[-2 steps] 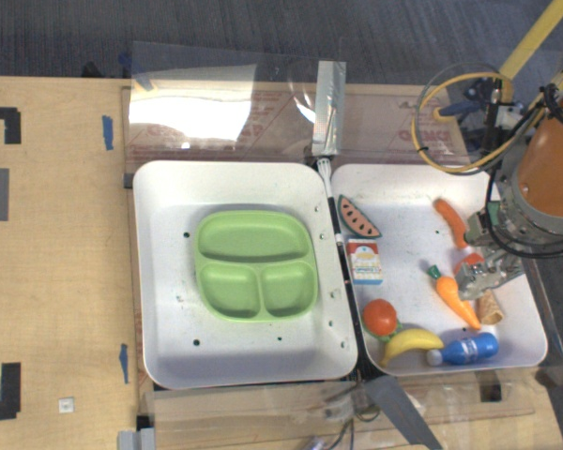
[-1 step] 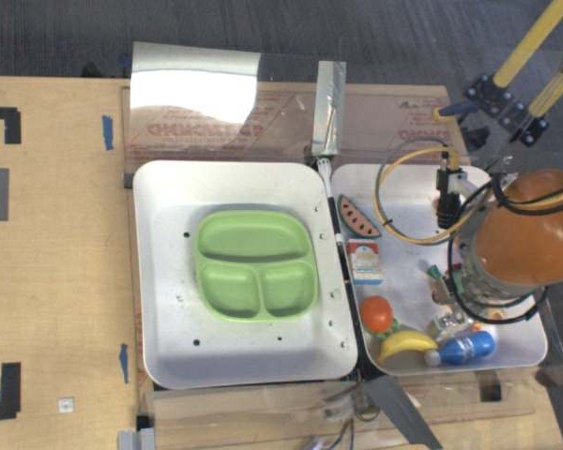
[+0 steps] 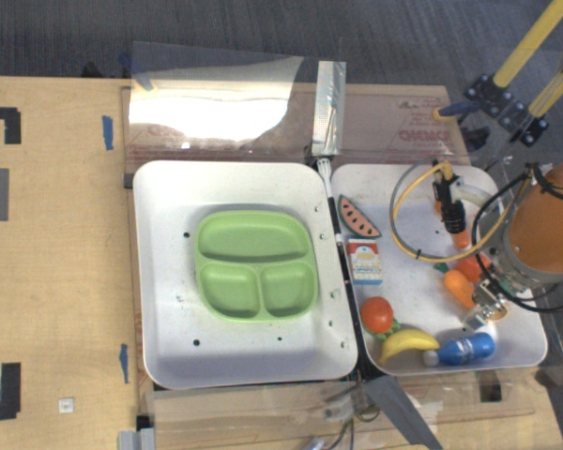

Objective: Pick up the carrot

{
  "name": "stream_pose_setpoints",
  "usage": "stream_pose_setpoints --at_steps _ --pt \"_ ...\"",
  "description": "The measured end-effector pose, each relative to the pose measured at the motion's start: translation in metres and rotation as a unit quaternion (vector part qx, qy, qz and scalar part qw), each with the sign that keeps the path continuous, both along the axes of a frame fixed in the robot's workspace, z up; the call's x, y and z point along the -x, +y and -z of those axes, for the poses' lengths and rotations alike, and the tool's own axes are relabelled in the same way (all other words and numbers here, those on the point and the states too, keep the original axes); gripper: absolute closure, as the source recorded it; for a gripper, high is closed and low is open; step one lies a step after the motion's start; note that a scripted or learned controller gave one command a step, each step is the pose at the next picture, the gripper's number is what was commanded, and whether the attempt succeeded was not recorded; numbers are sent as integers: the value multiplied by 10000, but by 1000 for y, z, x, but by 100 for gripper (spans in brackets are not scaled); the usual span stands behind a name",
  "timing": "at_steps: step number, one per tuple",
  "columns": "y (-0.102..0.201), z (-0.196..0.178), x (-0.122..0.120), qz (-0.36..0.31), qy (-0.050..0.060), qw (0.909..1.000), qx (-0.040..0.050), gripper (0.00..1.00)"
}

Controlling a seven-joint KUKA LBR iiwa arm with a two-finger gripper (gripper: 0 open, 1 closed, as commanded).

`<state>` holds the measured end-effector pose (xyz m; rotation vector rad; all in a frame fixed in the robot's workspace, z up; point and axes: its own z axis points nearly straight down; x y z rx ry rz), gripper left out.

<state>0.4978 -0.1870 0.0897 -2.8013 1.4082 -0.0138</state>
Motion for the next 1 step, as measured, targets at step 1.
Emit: stream_pose_setpoints --at_steps 1 --pt "-25 -108 -26 -224 13 9997 14 100"
